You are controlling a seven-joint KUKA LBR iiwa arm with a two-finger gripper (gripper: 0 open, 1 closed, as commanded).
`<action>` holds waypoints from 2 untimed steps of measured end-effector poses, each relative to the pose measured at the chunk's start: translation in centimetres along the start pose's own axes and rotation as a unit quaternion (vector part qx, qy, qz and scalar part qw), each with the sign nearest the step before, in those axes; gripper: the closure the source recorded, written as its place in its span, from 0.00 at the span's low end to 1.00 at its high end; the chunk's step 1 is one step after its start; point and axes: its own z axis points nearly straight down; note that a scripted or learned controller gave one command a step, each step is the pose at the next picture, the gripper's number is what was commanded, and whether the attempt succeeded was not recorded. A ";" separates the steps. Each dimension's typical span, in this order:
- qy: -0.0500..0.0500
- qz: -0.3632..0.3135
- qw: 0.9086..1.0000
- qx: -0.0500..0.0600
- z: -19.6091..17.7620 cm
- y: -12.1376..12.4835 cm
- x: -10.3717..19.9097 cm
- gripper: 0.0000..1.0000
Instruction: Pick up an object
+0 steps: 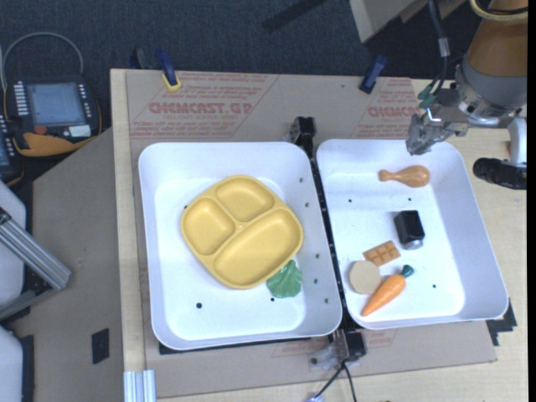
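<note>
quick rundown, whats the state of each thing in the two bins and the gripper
yellow divided plate: right way up in the left bin, compartments bare
green lettuce leaf: lying flat, touching the plate's lower edge
chicken drumstick: lying on its side in the right bin
black block: lying loose
cracker: flat
round cookie: flat, against the carrot
carrot: on its side
gripper: above the right bin's top edge

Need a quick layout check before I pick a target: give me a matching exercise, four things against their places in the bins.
Things:
1. chicken drumstick
2. carrot
3. lettuce leaf
4. black block

Places:
A. left bin, against the yellow plate's near edge
B. right bin, middle
C. right bin, far end, just below the claw
D. right bin, near edge

Pairs: 1-C, 2-D, 3-A, 4-B
</note>
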 end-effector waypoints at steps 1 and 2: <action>0.002 -0.002 1.000 0.004 -0.3 -0.7 4.5 1.00; 0.002 -0.002 1.000 0.005 0.9 -0.3 9.6 1.00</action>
